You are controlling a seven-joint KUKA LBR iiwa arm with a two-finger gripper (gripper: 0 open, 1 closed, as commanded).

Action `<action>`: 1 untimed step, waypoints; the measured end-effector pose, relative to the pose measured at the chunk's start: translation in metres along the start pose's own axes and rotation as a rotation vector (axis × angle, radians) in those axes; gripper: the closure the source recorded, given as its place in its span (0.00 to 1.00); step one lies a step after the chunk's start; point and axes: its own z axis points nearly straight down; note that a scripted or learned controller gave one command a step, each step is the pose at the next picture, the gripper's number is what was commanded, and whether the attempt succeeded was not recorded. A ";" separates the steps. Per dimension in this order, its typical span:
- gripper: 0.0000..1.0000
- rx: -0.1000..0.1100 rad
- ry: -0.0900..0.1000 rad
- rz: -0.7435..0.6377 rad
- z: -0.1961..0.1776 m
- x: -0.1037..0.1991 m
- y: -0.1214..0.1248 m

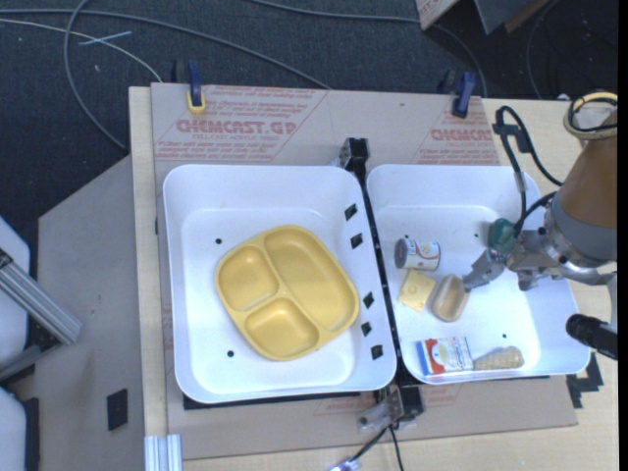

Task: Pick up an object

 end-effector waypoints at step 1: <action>0.00 -0.014 -0.003 -0.004 -0.007 0.000 0.003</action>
